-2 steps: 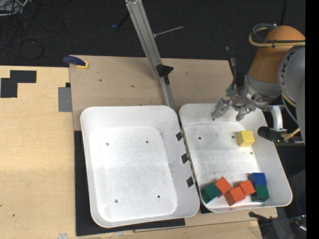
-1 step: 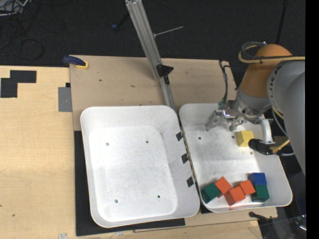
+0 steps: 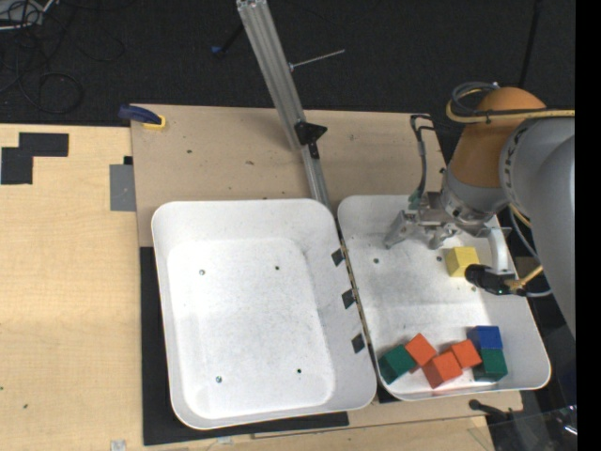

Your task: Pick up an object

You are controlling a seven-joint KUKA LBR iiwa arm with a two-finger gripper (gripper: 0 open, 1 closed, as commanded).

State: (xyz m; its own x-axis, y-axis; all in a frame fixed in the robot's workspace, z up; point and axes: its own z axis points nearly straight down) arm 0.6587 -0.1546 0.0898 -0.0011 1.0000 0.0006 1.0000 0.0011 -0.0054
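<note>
1. Camera view: the gripper [image 3: 427, 225] is seen low over the far part of the right bin [image 3: 368, 216], on the grey arm [image 3: 526, 172] reaching in from the right. Whether its pincer is open or closed cannot be told; nothing is seen gripped.
2. A yellow block [image 3: 461, 259] lies just beside the gripper, towards the near side. Orange blocks [image 3: 441, 359], green blocks [image 3: 398, 362] and a blue block [image 3: 487, 336] are clustered at the bin's near edge, well apart from the gripper.
3. The left bin [image 3: 178, 216] is noted alongside.
4. Step judged: approach, with no pick yet made.
5. Next move judged: the gripper is to be centred over the yellow block, lowered, and closed on it.
</note>
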